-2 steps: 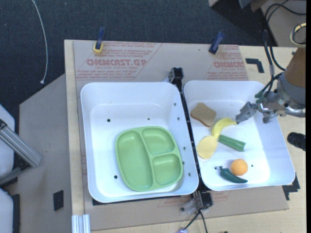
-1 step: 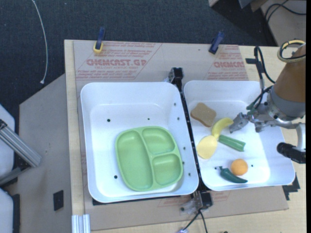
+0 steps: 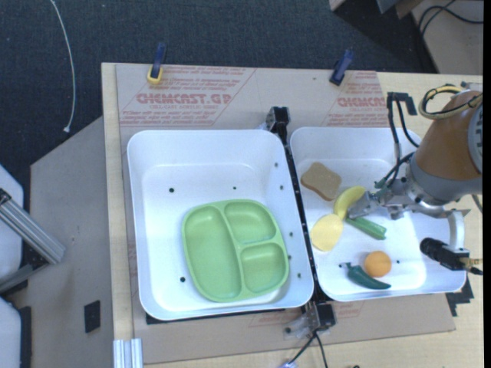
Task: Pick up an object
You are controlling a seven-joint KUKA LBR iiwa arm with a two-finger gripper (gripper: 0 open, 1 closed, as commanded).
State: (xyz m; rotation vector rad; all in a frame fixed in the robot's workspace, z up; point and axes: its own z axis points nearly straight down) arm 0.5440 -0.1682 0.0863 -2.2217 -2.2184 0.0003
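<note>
End effector (image 3: 376, 205) is seen low in the right bin (image 3: 399, 146), just beside the yellow banana (image 3: 349, 199) and green cylinder (image 3: 368, 226); its grip state cannot be told. Bread slice (image 3: 321, 180), yellow spoon (image 3: 327, 232), orange ball (image 3: 377, 264) and green pepper (image 3: 367, 278) are spread nearby, bare floor left along the far wall. "CHEMCAST GP" is printed on the surface (image 3: 192, 98).

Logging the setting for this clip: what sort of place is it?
Probably a robotics lab bench: two white bins on a clamped board, toy food like the orange, loose cables on carpet.
</note>
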